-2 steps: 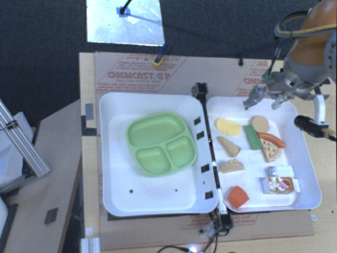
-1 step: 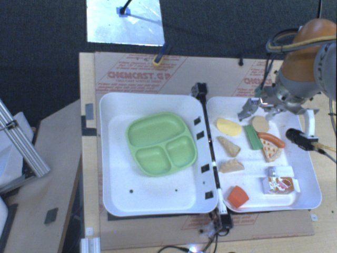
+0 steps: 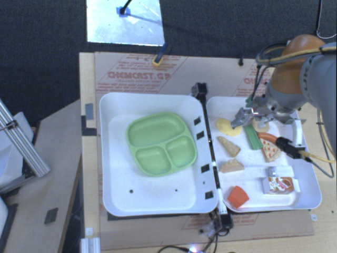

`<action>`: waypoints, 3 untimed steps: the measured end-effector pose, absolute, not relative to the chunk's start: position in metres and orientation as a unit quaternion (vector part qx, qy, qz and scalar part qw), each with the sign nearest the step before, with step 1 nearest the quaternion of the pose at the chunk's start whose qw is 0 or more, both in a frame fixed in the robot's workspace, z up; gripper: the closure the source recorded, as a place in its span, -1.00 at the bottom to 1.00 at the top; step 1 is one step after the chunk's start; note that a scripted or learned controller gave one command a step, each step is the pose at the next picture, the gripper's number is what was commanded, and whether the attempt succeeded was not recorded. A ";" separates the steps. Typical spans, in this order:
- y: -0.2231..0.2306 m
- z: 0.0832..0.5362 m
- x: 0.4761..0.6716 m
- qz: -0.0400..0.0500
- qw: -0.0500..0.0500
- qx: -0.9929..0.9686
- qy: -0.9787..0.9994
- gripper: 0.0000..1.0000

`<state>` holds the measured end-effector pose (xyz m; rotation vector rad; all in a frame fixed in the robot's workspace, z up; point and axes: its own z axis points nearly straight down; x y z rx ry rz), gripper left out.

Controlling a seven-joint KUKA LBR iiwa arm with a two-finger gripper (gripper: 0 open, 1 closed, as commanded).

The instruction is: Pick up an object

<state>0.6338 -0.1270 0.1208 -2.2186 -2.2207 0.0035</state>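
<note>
The right bin (image 3: 310,194) holds several toy food pieces. At its back left lies a yellow piece (image 3: 225,126), with a green stick (image 3: 251,139) and a pizza slice (image 3: 270,151) to its right. Two tan wedges (image 3: 229,145) (image 3: 231,166) lie near the bin's left wall. At the front sit a red-orange block (image 3: 238,196) and a small white carton (image 3: 279,183). My gripper (image 3: 245,117) hangs low over the back of this bin, just right of the yellow piece and above the green stick's far end. I see nothing held in it.
The left bin (image 3: 118,194) holds a green divided plate (image 3: 160,143). A black divider with clips (image 3: 206,141) runs between the bins. The grey arm with its orange band (image 3: 295,62) fills the space over the right bin's back right corner, and cables (image 3: 316,157) trail along the right side.
</note>
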 end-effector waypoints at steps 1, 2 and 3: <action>-0.127 0.084 0.635 0.000 -0.002 -0.707 -0.707 -1.00; -0.127 0.098 0.637 -0.002 -0.004 -0.707 -0.707 1.00; -0.127 0.162 0.642 -0.002 -0.003 -0.706 -0.709 1.00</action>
